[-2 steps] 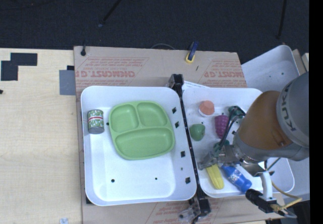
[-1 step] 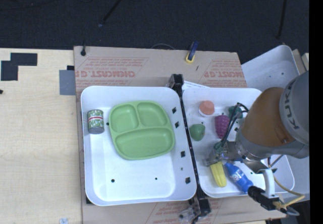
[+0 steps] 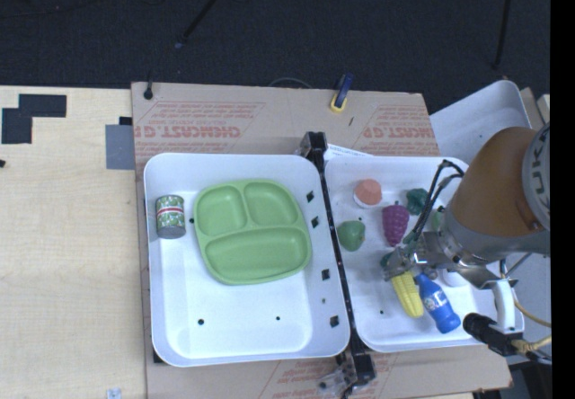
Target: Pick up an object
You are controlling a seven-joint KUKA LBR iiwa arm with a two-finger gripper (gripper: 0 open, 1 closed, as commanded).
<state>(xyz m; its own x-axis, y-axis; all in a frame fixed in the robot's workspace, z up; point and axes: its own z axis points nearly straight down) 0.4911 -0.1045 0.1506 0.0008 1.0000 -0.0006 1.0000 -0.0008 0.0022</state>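
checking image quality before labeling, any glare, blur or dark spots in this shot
Camera view: lighting is even and soft, with no harsh glare on the white bins. The image is slightly soft overall, so the label on the can is unreadable. The arm looks blurred at its edges and hides part of the right bin. The floor at the top is very dark, with little detail.

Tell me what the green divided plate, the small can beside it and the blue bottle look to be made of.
Green divided plate: likely moulded plastic, matte, uniform colour with soft rounded ridges. Small can: probably metal with a printed label, grey rim; too small to be sure. Blue bottle: apparently glossy plastic, with a light label and white cap.
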